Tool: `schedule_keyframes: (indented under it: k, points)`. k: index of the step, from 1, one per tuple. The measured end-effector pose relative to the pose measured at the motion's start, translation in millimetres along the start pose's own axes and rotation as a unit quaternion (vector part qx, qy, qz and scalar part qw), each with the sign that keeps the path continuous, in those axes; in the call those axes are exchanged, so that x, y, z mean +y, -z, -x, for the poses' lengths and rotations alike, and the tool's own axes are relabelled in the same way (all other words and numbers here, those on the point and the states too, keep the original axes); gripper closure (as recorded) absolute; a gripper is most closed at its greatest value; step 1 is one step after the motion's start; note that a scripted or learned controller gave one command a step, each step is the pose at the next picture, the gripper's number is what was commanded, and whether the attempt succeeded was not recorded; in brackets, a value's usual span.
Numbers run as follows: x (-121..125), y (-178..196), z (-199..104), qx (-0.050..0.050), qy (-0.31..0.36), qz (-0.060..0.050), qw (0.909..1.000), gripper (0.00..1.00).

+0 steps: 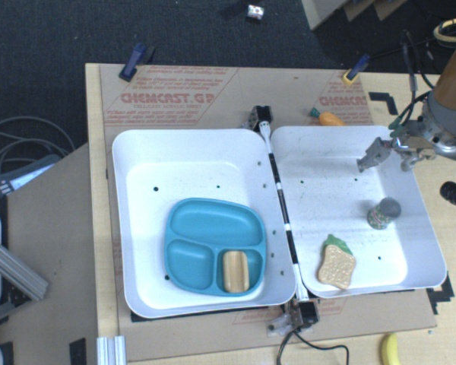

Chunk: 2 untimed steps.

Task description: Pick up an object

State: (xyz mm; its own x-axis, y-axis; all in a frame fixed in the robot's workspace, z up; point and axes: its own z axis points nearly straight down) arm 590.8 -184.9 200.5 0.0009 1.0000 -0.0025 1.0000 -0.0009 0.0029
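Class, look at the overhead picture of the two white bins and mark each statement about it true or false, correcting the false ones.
1. The blue tray lies in the left bin. True.
2. The tan block sits in the tray's largest compartment. False: it is in a small compartment at the near right.
3. The sponge lies in the right bin. True.
4. The end effector holds the grey ball. False: the ball lies apart from it on the bin floor.
5. The sponge touches the ball. False: they lie apart.
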Motion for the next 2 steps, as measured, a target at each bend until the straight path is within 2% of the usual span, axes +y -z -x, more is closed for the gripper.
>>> schedule_keyframes:
  k: [1, 2]
  points:
    - [-11, -116, 26, 0.001, 0.001, -0.001, 1.0000, 0.00]
    - [-43, -116, 27, 0.002, 0.000, -0.002, 1.0000, 0.00]
